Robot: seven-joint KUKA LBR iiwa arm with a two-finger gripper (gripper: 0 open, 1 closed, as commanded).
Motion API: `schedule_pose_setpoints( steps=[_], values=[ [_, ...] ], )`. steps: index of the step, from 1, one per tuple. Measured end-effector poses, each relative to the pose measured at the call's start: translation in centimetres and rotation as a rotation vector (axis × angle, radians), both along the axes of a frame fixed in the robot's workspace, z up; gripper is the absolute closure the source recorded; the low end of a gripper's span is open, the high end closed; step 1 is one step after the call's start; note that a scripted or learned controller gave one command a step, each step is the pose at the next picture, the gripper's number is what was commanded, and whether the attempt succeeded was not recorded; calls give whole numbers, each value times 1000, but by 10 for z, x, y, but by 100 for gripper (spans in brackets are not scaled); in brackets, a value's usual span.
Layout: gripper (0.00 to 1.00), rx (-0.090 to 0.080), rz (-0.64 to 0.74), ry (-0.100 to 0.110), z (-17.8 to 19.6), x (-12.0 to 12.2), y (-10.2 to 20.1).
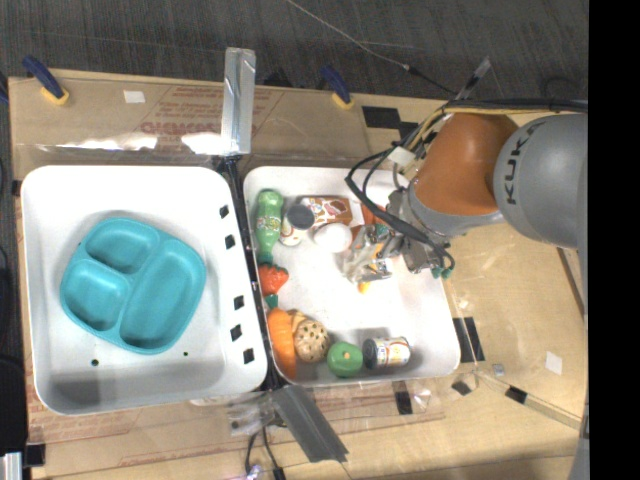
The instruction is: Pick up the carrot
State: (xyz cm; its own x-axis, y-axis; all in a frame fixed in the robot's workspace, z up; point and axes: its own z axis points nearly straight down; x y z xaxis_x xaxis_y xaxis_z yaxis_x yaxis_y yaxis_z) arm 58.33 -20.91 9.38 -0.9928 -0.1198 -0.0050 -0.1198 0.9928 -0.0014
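The carrot [281,343] lies at the right bin's [432,313] lower-left corner, long axis along the left wall. The tool [372,260] hovers up and right of it, grip state unclear.

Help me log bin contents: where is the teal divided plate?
The teal divided plate lies in the left white bin, about centered.

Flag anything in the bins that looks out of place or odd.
Nothing looks spilled or broken. The right bin is crowded: toy foods lie jumbled along its left and front walls, and the small can lies on its side. The teal divided plate sits alone in the left bin.
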Motion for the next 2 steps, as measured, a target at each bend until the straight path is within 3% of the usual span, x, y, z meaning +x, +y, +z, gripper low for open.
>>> schedule_pose_setpoints(
  steps=[1,2],
  values=[
    [100,-1,-2,-8,110,-47,77],
    [100,0,129,2,150,2,92]
  ],
)
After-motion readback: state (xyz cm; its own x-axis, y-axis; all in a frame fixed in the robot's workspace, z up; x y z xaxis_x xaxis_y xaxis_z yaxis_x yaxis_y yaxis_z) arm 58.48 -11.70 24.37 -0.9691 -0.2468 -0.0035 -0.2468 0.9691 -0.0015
